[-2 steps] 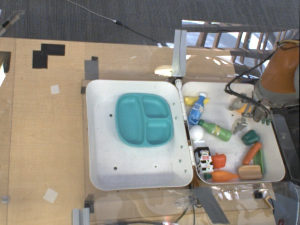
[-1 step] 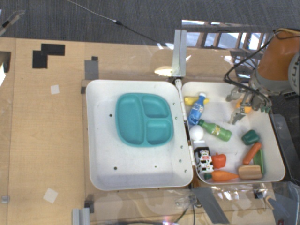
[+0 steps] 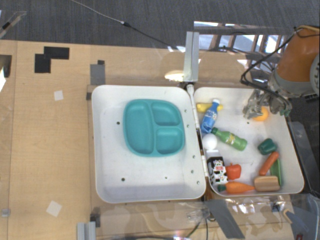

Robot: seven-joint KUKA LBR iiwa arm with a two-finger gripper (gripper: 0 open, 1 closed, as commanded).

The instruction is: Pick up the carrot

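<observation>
On the bench: two white bins [image 3: 100, 149], dark carpet behind.
Carrot [image 3: 268, 163]: right bin.
Gripper [image 3: 254, 109]: finger state cannot be told.

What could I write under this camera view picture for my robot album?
Robot gripper hovers over the toy-filled right bin, far from the carrot.

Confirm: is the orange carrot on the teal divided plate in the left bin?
No, the orange carrot lies in the right white bin near its lower right corner, while the teal divided plate sits in the left bin.
</observation>
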